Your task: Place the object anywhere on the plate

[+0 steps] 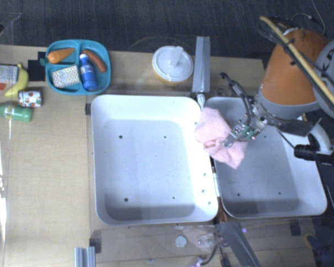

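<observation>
Draping over the divider between the white bins, a pink cloth meets the end effector; grip unclear.

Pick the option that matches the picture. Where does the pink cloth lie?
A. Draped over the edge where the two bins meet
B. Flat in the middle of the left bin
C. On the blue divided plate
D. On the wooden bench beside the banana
A: the pink cloth hangs across the divide, partly over the left bin's right rim, partly in the right bin.
</observation>
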Robot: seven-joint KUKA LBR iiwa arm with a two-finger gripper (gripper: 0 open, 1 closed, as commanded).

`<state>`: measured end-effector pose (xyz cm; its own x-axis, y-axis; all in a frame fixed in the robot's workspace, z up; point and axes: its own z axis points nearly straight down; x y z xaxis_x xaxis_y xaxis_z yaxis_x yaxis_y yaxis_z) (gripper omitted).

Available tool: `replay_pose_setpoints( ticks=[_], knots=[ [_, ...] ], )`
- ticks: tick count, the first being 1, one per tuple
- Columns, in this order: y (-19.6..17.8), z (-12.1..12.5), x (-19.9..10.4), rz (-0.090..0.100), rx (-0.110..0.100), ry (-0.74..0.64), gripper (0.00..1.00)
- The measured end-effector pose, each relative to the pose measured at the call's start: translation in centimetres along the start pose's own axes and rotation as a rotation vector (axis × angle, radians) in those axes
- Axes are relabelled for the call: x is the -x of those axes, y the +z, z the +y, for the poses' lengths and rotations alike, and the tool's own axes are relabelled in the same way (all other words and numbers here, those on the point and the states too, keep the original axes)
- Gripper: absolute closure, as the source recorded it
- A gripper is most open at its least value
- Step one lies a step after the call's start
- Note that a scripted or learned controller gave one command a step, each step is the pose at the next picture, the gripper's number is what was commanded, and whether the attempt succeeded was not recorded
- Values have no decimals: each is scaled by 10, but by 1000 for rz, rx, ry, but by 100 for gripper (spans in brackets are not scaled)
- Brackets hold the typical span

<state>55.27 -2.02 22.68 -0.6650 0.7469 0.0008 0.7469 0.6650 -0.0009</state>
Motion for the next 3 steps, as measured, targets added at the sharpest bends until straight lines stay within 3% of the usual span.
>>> replay_pose_setpoints(
  ticks=[2,3],
  knots=[
    [4,72,-71,-1,3,-802,100],
    [4,72,-71,-1,3,-801,0]
  ],
)
